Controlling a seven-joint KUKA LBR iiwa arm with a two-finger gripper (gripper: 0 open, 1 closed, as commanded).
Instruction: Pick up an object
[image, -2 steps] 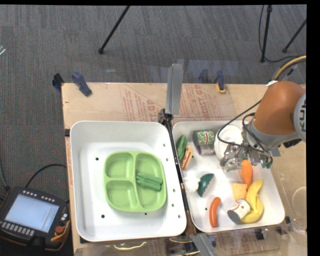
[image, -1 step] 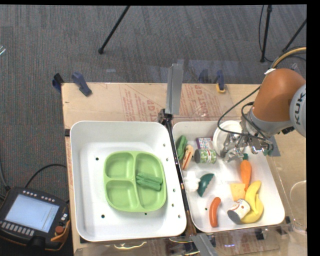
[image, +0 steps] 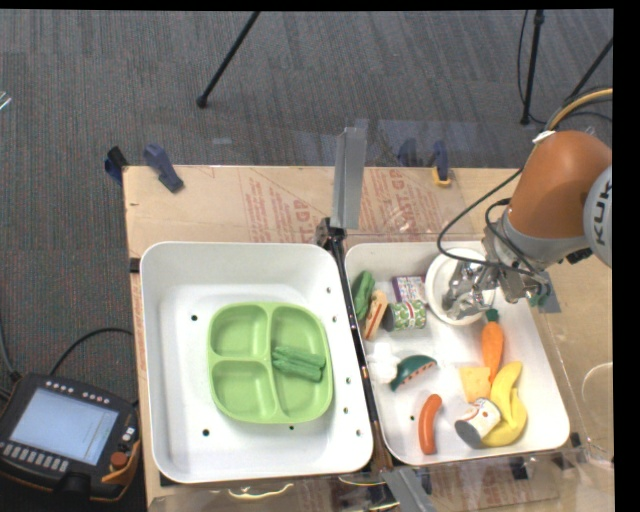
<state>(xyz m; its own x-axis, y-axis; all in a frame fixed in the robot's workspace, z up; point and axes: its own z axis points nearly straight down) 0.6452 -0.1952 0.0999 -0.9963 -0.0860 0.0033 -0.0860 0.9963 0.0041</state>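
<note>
A wooden surface (image: 250, 205) is carrying 2 shallow white bins side by side, seen from above at a slant.

The left bin (image: 180, 290) is holding a light green divided plate (image: 268, 362) with 4 compartments. A dark green bean-like piece (image: 298, 362) is lying across the plate's right-hand compartments.

The right bin (image: 545, 385) is holding a scatter of toy foods. Along its left wall a green vegetable (image: 361, 293) is lying beside a small sandwich-like piece (image: 376, 315), and just right of them a purple and green carton (image: 408, 302) is sitting. Below those a small white piece (image: 383, 362) is touching a dark teal piece (image: 413, 371). A red sausage (image: 429, 422) is lying near the front wall. Further right a yellow cheese wedge (image: 475, 382), an orange carrot (image: 492, 346) and a yellow banana (image: 510, 402) are clustering together, with a small grey and white object (image: 474, 422) against the banana.

A white bowl (image: 441, 290) is sitting near the bin's back right. The claw (image: 462, 296) is reaching down into this bowl from the right; whether it is released or clenched cannot be told, and nothing is visibly between its tips.
</note>
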